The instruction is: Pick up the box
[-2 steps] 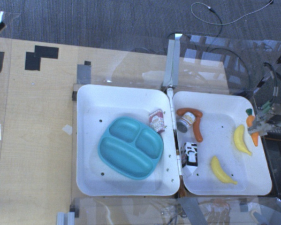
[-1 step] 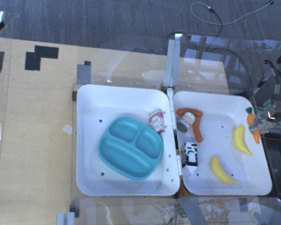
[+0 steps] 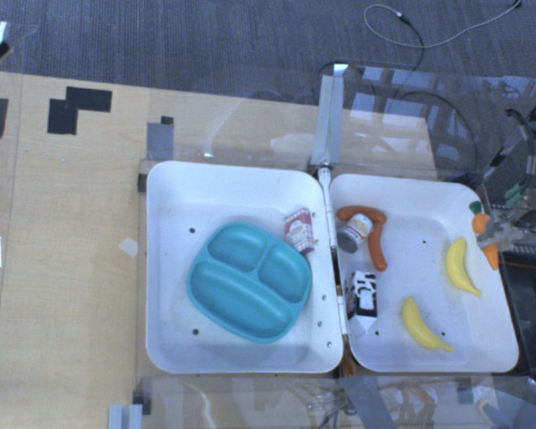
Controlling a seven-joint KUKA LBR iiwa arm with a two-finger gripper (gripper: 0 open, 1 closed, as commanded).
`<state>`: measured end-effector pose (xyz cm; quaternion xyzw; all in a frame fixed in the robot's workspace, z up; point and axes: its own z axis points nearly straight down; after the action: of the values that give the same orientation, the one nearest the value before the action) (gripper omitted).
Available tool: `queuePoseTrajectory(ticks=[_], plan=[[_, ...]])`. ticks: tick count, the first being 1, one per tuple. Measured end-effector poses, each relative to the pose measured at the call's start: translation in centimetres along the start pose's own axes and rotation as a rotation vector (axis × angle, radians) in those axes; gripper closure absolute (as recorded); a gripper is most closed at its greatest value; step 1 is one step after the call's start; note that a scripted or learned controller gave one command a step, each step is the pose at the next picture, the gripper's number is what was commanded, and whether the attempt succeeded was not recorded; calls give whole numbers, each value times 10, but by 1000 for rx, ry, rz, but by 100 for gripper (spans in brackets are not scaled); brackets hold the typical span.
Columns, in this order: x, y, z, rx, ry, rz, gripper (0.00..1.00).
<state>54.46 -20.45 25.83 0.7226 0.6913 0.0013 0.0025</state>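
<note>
The box (image 3: 362, 293) is small, black and white, and lies flat in the right bin (image 3: 422, 356) against its left wall, near the divider. My gripper (image 3: 502, 232) is at the right rim of that bin, far to the right of the box. It sits over an orange carrot (image 3: 491, 257), and nothing links it to the box.
The right bin also holds two bananas (image 3: 461, 267) (image 3: 423, 325), an orange sausage (image 3: 374, 237) and a small can (image 3: 355, 229). In the left bin (image 3: 172, 249) lie a blue divided plate (image 3: 250, 280) and a reddish packet (image 3: 299, 230). Cables hang at the far right.
</note>
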Motion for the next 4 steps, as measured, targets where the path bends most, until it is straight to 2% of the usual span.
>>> queuePoseTrajectory(ticks=[1,3,4], plan=[[21,-29,90,7,1,244,100],[22,-25,74,7,3,233,100],[28,-15,110,8,1,223,100]])
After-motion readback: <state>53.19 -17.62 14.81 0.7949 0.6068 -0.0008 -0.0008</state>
